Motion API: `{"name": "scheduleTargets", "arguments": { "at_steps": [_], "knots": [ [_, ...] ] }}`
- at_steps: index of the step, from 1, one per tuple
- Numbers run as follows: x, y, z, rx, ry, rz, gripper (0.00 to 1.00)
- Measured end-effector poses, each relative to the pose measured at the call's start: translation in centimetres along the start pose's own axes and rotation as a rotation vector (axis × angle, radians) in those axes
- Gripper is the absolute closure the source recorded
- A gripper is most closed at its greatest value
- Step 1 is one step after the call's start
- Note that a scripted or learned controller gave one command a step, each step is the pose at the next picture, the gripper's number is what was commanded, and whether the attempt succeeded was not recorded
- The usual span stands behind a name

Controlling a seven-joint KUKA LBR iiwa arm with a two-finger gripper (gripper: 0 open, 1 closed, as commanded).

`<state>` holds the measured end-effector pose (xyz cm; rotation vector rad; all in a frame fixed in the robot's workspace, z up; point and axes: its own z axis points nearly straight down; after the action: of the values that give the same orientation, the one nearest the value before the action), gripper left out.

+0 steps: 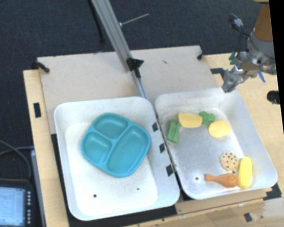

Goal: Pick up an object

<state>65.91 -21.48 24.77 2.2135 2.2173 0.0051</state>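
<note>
The right bin [243, 109] holds several toy foods: a yellow piece [189, 120], a green piece [207, 116] beside it, a green block [173, 131], a yellow lemon shape [219, 128], a cookie [229, 161], a yellow banana-like piece [245, 172] and an orange drumstick [222, 179]. My gripper [229, 82] hangs at the bin's far right corner, above the rim, away from all the toys. Nothing shows between its fingers.
The left bin [69, 144] carries a blue divided plate [116, 144]. A slanted metal rail [114, 32] runs down to the gap between the bins. A tablet-like pendant [7, 207] lies off the bench at lower left.
</note>
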Motion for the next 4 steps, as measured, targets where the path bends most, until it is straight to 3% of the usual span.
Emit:
{"name": "scheduleTargets", "arguments": {
  "at_steps": [1,3,4],
  "knots": [
    [-0.1,0.1,-2.4,0.004,0.002,-0.001,1.00],
    [9.9,-1.3,-1.5,0.009,0.004,-0.004,1.00],
    [13.7,-3.1,-1.0,0.009,0.004,-0.004,1.00]
  ]
}}
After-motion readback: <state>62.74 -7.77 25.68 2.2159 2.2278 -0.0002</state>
